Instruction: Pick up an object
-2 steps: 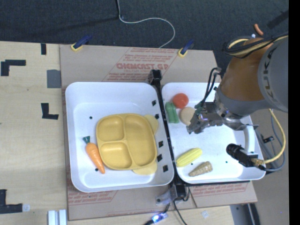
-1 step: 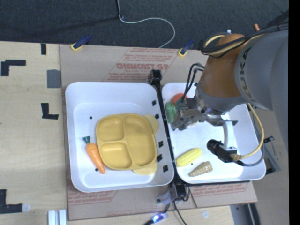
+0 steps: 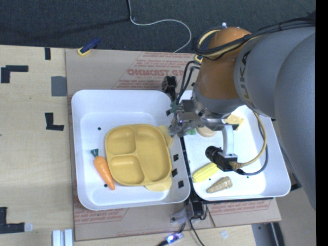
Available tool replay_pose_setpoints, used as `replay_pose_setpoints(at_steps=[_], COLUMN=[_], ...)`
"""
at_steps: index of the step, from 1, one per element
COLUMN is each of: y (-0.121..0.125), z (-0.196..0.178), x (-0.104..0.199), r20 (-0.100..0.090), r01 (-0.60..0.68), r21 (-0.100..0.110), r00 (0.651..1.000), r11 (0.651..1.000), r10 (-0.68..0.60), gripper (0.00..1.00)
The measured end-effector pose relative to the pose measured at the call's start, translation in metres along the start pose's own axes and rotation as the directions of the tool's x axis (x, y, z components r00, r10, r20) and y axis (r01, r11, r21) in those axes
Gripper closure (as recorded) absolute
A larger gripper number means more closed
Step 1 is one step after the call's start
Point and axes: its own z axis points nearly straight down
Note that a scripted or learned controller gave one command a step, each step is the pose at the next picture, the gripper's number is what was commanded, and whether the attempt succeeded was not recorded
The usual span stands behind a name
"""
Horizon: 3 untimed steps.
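My gripper (image 3: 180,123) hangs over the divide between the two white bins, at the right rim of a yellow divided plate (image 3: 137,154) lying in the left bin (image 3: 84,106). An orange toy carrot (image 3: 104,171) lies left of the plate. In the right bin (image 3: 271,173) a yellow corn cob (image 3: 205,172) and a tan cone-shaped piece (image 3: 219,184) lie near the front. A small beige object (image 3: 207,132) shows just right of the gripper, partly hidden by the wrist.
The big grey arm with its orange band (image 3: 225,60) covers the right bin's back half. A black cable (image 3: 225,158) loops off the wrist over the corn. A pale yellow item (image 3: 234,120) peeks out below the arm. Cardboard (image 3: 148,70) lies beneath both bins.
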Motion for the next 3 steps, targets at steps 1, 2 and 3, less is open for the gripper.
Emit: replay_pose_setpoints(at_steps=[1,2,3], y=[0.012,0.010,0.008], z=[0.003,-0.002,0.006], x=[0.045,0.053,0.039], r20=[0.001,0.002,0.004], r01=[-0.001,-0.005,-0.008], r21=[0.001,0.001,0.002], r00=[1.000,1.000,1.000], r11=[1.000,1.000,1.000], r10=[0.001,0.005,0.008], gripper=[1.00,1.00,1.00])
